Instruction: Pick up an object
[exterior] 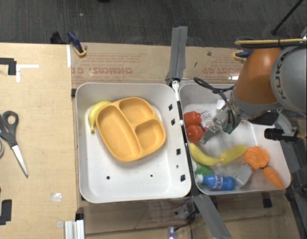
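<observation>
Hanging low in the right bin, the claw noses toward two tomatoes just left, likely its target. Whether its tips are apart, I cannot tell. A banana lies just below.

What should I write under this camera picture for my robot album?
Robot arm's tool hovers by red tomatoes in the right bin; yellow tray sits in the left bin.

Dark grey carpet floor along the top, pale wood counter at left, brown cardboard sheet under the bins, scissors lying on the counter, blue clamp at the cardboard's corner, even overhead light.
</observation>
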Controlling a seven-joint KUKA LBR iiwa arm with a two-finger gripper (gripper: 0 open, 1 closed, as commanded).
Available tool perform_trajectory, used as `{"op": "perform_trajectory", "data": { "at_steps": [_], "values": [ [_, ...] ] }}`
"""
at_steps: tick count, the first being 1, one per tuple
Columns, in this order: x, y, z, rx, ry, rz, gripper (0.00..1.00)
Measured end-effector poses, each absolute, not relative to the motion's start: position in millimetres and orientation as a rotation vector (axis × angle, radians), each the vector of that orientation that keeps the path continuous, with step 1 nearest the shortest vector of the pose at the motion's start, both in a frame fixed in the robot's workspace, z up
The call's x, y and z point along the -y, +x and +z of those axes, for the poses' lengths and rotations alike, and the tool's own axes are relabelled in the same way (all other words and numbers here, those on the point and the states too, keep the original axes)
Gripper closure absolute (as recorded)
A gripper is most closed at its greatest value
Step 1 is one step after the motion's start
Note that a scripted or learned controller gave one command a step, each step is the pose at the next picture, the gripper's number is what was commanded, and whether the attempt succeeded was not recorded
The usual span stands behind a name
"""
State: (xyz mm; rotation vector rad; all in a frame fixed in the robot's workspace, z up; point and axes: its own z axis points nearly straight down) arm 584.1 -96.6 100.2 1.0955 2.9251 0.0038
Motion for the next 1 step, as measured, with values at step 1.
{"op": "perform_trajectory", "data": {
  "at_steps": [1],
  "values": [
    [98.6, 629.4, 95.5, -2.850, 1.306, 0.000, 0.00]
  ]
}}
